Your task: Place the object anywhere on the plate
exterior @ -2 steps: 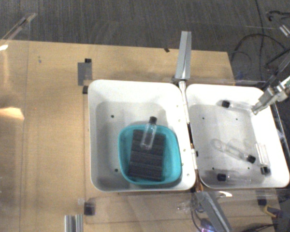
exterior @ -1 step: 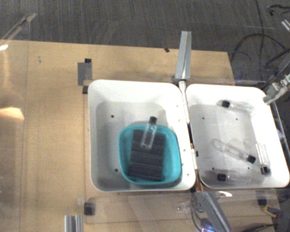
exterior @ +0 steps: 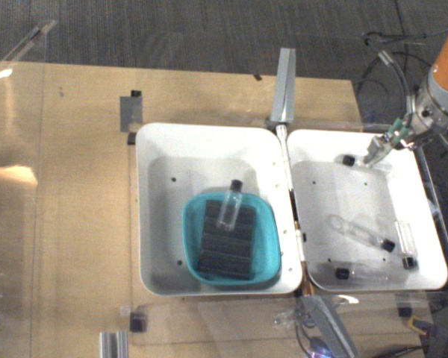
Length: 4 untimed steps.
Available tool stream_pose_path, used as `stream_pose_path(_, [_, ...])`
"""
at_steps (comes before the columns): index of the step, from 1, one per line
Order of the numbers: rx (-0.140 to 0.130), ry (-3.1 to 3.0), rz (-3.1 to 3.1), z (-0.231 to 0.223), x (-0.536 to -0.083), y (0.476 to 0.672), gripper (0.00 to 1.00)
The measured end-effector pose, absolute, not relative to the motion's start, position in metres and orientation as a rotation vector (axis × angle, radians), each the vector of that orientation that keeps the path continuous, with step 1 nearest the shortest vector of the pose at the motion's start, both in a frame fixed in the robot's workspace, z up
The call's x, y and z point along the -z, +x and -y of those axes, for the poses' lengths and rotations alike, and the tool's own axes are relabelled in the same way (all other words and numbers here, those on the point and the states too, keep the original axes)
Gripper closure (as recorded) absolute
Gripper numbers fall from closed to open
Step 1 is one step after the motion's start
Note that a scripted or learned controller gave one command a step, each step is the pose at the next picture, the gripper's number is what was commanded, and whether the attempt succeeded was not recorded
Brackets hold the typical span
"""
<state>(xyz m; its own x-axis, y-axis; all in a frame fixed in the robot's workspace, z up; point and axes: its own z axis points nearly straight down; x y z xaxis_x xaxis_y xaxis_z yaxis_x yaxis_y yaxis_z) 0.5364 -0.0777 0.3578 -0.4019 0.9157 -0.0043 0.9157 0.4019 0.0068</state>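
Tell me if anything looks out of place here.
Nothing spilled or broken. A clear vial already lies on the dark block in the teal plate, while similar vials lie scattered in the right bin.

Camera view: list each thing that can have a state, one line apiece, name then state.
Teal plate: flat in the left bin, carrying a dark ribbed block.
Clear tube with black cap: lying on the dark ribbed block, cap toward the bin's far side.
Second clear tube: lying loose in the right bin.
Third clear tube: lying by that bin's right wall.
Claw: over the right bin's far edge, nothing visibly held.
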Motion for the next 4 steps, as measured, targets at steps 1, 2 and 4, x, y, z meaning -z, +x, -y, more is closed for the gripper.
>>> stream_pose_path(1, [-0.005,1.736,-2.612,0.046,-0.264,0.585,1.00])
stream_pose_path(2, [-0.007,1.661,-2.660,-0.017,-0.254,0.578,1.00])
stream_pose_path(4, [-0.010,1.476,-2.765,-0.115,-0.239,0.670,1.00])
